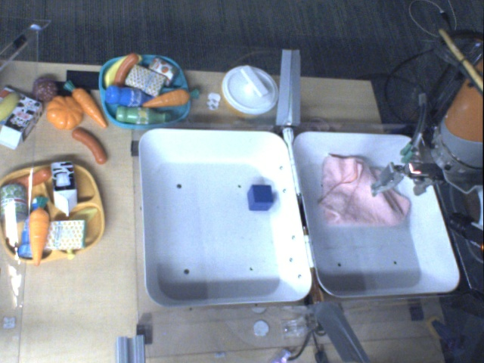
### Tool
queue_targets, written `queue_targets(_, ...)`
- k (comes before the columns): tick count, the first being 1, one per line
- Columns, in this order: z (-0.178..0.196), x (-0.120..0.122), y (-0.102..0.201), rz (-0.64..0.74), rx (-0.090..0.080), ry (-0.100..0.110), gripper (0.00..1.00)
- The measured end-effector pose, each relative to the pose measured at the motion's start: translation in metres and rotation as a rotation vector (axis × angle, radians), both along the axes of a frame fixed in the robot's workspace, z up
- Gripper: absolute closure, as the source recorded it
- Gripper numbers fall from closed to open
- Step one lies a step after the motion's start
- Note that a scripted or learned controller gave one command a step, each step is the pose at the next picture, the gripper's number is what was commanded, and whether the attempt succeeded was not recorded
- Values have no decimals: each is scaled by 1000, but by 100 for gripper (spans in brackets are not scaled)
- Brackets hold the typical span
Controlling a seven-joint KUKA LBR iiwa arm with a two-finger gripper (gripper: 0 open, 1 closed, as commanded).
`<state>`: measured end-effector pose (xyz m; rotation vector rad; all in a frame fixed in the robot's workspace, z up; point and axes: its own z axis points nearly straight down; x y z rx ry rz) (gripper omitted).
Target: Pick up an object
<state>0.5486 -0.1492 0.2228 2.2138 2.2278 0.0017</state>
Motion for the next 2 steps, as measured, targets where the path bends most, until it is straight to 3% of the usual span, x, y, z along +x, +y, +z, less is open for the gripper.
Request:
queue_targets(1,-86,43,-32,-9,-1,0,0)
queue_targets(2,-133,81,-48,185,-3,-7,0)
